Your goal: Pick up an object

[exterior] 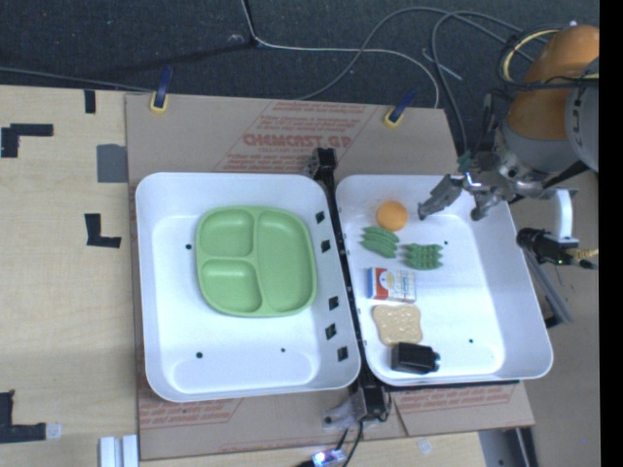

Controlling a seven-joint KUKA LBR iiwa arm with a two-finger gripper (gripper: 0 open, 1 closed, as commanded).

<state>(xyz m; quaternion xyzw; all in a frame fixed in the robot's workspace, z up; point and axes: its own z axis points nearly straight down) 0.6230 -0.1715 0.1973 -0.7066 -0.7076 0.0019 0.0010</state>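
Camera view, slanted overhead. Bench surface: brown cardboard sheet (pixel 292 134) with red print, held at its far edge by two yellow-and-blue clamps (pixel 159 98).

Left bin (pixel 161 261): shallow, white. Contents: one green divided plate (pixel 257 261), three compartments, lying flat near the middle of the bin.

Right bin (pixel 506 300): shallow, white, touching the left bin along a black hinge strip. Contents, far to near, grouped along the bin's left half:
- orange ball (pixel 391 214), nearest the far wall;
- green ridged piece (pixel 380 241), just below the ball;
- second green ridged piece (pixel 423 255), just beside the first, to its right;
- small white packet with red and blue print (pixel 391 283), lying flat;
- tan slice like toast (pixel 397 323), touching the packet's near edge;
- black block (pixel 415 359), at the near wall, just beside the toast.

Arm: grey with orange band, entering from the right over the far right corner of the right bin. Gripper (pixel 454 200): two fingers spread apart, nothing between them, hanging above the bin floor to the right of the orange ball, apart from it. All six objects rest on the bin floor.
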